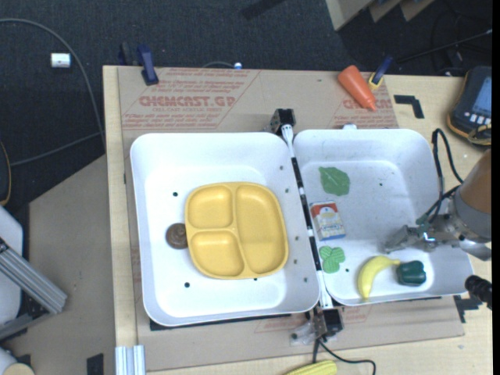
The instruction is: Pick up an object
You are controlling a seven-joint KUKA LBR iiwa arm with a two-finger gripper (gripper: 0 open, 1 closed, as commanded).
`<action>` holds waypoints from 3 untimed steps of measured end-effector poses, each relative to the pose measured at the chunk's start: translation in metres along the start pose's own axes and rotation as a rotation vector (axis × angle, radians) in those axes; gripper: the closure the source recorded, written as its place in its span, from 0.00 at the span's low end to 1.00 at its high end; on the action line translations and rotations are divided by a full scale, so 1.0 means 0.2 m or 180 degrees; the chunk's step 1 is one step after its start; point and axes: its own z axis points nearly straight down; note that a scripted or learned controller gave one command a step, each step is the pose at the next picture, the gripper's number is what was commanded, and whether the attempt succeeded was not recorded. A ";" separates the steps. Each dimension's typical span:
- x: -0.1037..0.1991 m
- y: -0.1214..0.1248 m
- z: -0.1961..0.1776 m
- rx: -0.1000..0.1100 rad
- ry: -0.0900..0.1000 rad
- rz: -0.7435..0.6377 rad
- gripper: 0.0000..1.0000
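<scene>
In the right bin (406,151), a yellow banana (373,274) lies near the front wall with a dark green pepper (411,272) just to its right. A small red and white box (328,219) lies by the bin's left wall. A green leaf (335,180) lies behind the box, and a small green piece (332,258) lies in front of it. My gripper (402,239) reaches in from the right and hangs just behind the pepper and banana, with nothing visibly held.
The left bin (156,170) holds a yellow divided plate (234,230) with a brown round object (177,235) at its left edge. An orange carrot-like object (358,88) and a blue clamp (146,65) rest on the bench behind the bins.
</scene>
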 end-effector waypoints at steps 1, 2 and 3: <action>0.17 0.31 -0.33 -0.0022 -0.0024 0.0000 0.00; 0.63 0.38 -0.10 -0.0007 -0.0018 0.0002 0.00; 0.62 0.72 -0.03 -0.0015 -0.0024 0.0004 0.00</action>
